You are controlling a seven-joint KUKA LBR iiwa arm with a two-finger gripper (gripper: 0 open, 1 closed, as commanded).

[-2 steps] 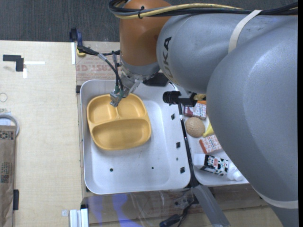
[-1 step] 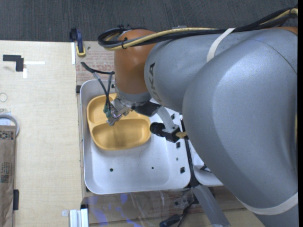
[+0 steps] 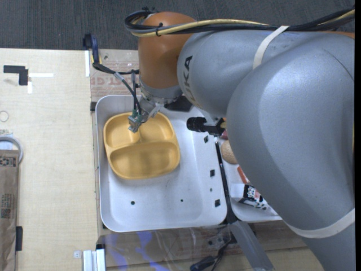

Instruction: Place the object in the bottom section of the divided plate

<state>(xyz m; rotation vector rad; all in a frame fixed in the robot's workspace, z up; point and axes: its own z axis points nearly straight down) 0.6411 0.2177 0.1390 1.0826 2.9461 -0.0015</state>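
Observation:
A yellow divided plate [image 3: 169, 130] lies in the upper left of the left white bin [image 3: 158, 208]. Its wide bottom section [image 3: 144, 160] is bare, and a ridge separates it from the two smaller upper sections. My gripper [image 3: 135, 123] hangs over the upper sections, close to the ridge between them, pointing down at the plate. A small greenish part shows at its tip; I cannot tell whether that is an object or part of the gripper. The grey arm with its orange band [image 3: 161, 49] covers the view's right side.
The right bin [image 3: 248, 210] is mostly hidden under the arm; a tan round object [image 3: 228, 151], a red-orange piece [image 3: 242, 176] and a black-and-white packet [image 3: 252, 195] peek out. A pale wooden bench top [image 3: 45, 151] lies left of the bins.

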